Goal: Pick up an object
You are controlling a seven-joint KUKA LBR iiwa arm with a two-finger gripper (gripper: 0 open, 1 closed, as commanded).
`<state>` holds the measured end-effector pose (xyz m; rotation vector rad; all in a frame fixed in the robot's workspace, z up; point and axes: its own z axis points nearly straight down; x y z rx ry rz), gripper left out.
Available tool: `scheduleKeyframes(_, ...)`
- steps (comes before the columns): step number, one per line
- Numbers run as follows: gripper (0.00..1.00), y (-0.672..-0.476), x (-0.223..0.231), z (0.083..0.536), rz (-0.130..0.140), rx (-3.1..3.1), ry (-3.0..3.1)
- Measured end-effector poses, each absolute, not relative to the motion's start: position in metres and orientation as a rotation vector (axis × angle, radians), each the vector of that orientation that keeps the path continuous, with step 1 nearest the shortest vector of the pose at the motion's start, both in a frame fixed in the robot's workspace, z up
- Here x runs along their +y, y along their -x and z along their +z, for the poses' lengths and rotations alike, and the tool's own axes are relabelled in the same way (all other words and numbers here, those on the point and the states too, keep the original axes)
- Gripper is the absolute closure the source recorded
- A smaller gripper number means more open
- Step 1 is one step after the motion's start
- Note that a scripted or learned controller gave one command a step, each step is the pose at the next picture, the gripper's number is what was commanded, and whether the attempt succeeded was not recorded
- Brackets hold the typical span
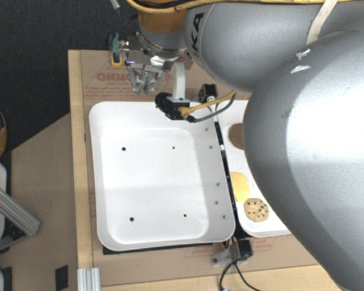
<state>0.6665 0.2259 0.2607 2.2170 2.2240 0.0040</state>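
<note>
My gripper (144, 82) hangs over the cardboard strip just beyond the far rim of the left white bin (96, 162), near that bin's far middle. Nothing shows in it. The right bin (268, 229) is mostly hidden under the grey arm. In its visible left strip lie a brown round disc (235, 136), a yellow rounded piece (239, 185) and a tan dotted cookie (255, 210). These objects sit well to the right of the gripper and nearer the front.
The arm's bulky grey body (309, 102) covers the right side of the view. A black cable and connector (173, 107) dangle over the left bin's far edge. The bins rest on a cardboard sheet (85, 102). Metal framing (12, 211) stands at the left.
</note>
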Motion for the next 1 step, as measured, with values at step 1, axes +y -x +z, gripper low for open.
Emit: scheduleKeyframes(1,1.00,-0.6666,0.2268,0.2712,0.007,2.225,-2.214)
